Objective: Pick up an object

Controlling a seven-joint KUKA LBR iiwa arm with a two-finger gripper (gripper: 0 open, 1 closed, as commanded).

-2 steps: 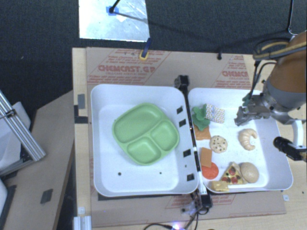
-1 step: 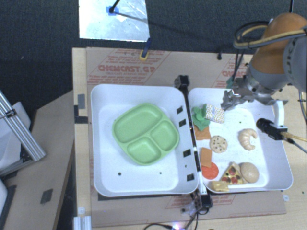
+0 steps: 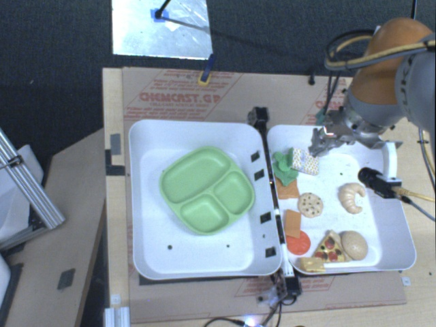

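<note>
My gripper hangs low over the back of the right bin, just above and to the right of a small speckled white block. A green leafy piece lies beside that block on its left. Toy foods are spread over the bin's floor: a cookie, a croissant, a pizza slice, a tan roll, a red tomato slice and two orange pieces. Nothing shows between the gripper's tips.
The left bin holds a green divided plate. A black-clipped divider separates the two bins. A yellow piece lies at the right bin's front edge. The arm's orange band rises at the upper right.
</note>
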